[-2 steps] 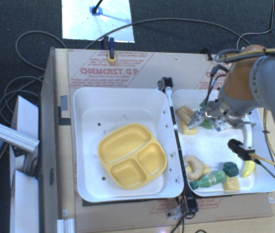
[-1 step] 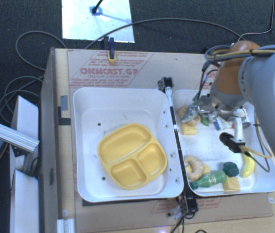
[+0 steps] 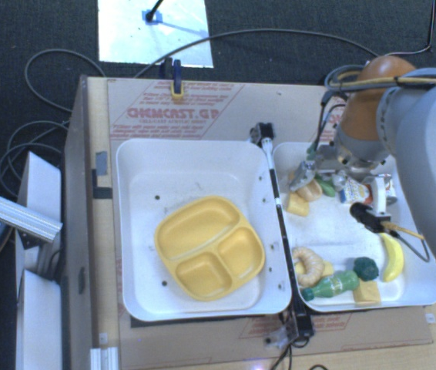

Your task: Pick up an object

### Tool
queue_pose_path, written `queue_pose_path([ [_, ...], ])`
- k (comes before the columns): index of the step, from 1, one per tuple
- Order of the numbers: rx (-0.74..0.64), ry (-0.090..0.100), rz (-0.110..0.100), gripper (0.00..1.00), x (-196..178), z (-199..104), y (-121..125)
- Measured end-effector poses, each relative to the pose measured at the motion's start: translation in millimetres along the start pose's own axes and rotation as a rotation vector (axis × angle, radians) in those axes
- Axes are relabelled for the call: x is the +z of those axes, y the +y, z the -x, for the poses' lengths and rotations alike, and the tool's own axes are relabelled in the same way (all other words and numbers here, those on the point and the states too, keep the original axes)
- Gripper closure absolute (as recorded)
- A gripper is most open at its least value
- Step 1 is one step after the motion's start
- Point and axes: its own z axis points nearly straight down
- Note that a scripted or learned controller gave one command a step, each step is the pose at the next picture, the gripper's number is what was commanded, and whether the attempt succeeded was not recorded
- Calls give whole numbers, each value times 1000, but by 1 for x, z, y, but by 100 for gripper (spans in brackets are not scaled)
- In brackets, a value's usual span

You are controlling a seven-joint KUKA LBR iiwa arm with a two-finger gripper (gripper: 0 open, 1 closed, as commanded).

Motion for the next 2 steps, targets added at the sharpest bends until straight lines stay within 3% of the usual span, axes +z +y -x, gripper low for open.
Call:
queue_pose_path([
  [1,-6,1,25,0,-23,2,22],
  [2,-6,-8,44,0,-7,-3,14],
])
